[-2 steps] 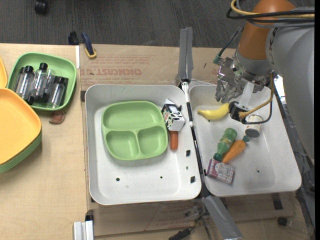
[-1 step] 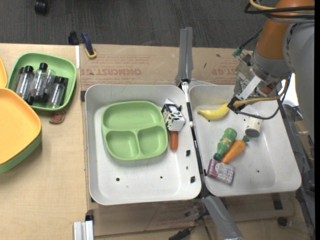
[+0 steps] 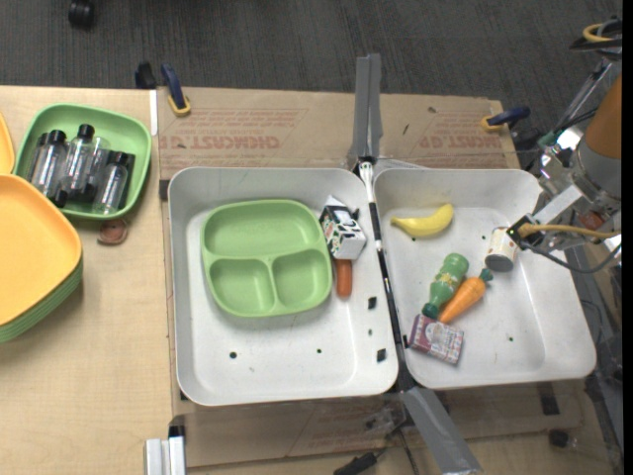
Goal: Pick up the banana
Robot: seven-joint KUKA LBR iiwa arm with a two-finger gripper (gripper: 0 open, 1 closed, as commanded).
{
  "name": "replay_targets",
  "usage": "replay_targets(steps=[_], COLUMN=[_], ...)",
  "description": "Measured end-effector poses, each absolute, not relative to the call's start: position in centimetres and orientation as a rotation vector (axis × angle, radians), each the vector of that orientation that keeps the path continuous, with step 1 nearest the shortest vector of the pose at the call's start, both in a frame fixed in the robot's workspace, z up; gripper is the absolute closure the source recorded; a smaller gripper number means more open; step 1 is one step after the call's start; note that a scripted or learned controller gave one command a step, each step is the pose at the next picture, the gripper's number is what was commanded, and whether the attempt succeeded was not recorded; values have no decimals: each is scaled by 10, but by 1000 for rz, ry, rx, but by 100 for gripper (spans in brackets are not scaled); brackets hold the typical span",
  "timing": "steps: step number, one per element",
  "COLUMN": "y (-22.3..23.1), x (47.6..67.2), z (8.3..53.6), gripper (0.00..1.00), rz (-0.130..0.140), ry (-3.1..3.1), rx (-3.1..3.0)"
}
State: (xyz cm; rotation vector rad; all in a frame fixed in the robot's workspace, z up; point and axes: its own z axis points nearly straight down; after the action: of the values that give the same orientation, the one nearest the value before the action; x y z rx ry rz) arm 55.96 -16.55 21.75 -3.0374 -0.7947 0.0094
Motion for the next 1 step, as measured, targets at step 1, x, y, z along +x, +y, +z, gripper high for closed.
replay_targets(steps=[1], y=[-120], x=[535], z=[99], gripper=[100], rz=[4], ry=[-801], rx=[-3037])
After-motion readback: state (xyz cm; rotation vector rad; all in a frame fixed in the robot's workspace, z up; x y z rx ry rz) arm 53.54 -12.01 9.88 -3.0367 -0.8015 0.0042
